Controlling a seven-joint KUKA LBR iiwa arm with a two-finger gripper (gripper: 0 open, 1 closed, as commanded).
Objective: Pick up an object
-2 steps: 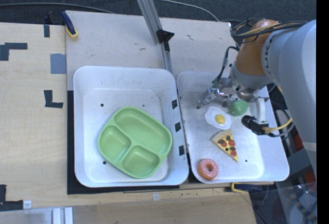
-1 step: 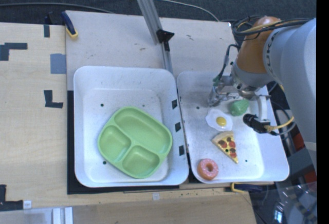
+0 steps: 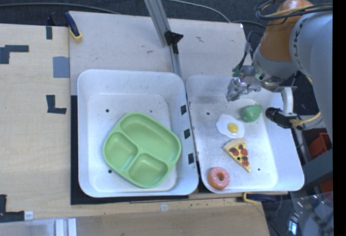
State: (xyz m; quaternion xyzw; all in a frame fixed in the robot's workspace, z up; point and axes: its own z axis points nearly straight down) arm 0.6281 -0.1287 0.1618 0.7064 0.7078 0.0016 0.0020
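So on the far left the wooden bench top (image 3: 32, 121) has a few grey tape marks on it. Next over is the left bin (image 3: 92, 83), and inside it sits a light green divided plate (image 3: 142, 149) with 3 compartments, lying flat toward the bottom right part of the bin. A metal pole (image 3: 154, 5) slants down from the top and ends right about where the 2 bins meet.

The right bin (image 3: 286, 172) has 4 toy foods. A pink donut (image 3: 219, 178) is down at the near edge, a pizza slice (image 3: 238, 153) is just above and to the right of it, then a fried egg (image 3: 230, 127) above that, and a green lumpy thing (image 3: 251, 113) right beside the egg on its upper right.

The gripper (image 3: 236, 90) hangs over the top part of the right bin, just up and left of the green thing, nothing between its fingers as far as I can see. Honestly can't tell if it's clenched or released, too small and blurry. The arm comes in from the right with the orange band (image 3: 281, 32) above the wrist.
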